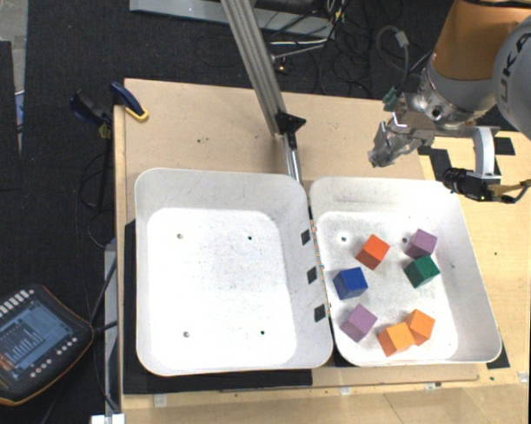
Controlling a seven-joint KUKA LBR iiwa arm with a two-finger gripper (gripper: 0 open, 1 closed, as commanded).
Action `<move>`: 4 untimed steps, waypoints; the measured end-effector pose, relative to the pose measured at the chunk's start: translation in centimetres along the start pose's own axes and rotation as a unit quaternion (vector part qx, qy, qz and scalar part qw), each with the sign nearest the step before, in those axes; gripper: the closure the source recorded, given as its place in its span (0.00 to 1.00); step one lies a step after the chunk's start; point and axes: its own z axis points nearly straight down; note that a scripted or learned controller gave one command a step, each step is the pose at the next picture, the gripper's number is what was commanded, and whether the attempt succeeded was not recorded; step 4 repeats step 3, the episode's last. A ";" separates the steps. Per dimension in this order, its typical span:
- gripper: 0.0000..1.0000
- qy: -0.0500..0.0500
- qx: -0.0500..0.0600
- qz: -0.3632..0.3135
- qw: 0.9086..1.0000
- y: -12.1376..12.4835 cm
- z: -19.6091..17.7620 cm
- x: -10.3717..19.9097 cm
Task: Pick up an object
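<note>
Seven blocks (right bin); tool above rim.

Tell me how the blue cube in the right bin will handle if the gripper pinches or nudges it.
The blue cube looks rigid with flat faces, so it should slide rather than roll. It seems small and probably light. It sits apart from the purple cube below, leaving finger room, likely.

Robotics lab. Industrial arm with orange band over a plywood bench on black flooring. Two white bins, left bin and right bin, the latter with coloured test cubes. Teach pendant lower left, aluminium camera pole, loose cables at the back, clamp on the bench corner.
</note>
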 end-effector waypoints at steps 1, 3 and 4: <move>1.00 0.000 0.001 0.000 1.000 0.1 1.6 6.3; 1.00 -0.001 -0.001 0.000 1.000 0.7 3.1 16.3; 1.00 -0.001 -0.001 0.000 1.000 0.7 3.1 16.3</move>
